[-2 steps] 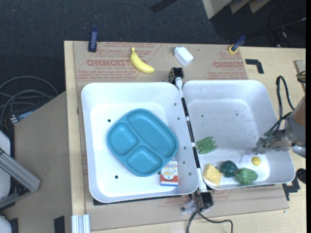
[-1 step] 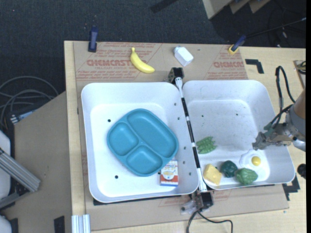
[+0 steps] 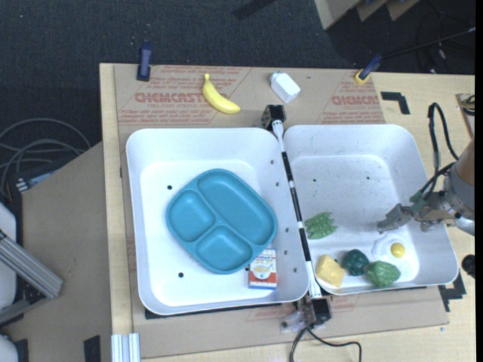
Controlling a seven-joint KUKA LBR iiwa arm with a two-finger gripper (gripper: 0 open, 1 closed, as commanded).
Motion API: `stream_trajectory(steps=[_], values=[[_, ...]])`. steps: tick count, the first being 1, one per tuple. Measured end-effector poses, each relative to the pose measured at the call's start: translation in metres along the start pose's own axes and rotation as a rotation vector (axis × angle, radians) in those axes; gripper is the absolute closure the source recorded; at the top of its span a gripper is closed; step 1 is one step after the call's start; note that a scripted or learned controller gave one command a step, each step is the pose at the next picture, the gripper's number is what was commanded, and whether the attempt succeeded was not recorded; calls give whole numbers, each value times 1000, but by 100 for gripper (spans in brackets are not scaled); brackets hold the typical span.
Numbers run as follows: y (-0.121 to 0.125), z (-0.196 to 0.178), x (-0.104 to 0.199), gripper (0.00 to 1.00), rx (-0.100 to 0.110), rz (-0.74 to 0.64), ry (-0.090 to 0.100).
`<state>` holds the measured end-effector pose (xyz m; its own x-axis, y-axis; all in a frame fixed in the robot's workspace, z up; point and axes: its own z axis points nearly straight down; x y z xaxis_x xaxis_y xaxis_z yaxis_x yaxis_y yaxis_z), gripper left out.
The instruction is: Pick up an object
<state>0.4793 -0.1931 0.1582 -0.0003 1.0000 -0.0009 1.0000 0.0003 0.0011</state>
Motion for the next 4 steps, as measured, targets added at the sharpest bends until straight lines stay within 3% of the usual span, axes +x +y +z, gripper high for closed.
stream_trajectory(steps=[1,2,3,4], values=[[67,74,-26,0,1,-5,9],[34,-134,-31,0,-2,-1,-1],[0,-92,-31,0,2,1,1],[0,-84,-29,0,2,0,2]])
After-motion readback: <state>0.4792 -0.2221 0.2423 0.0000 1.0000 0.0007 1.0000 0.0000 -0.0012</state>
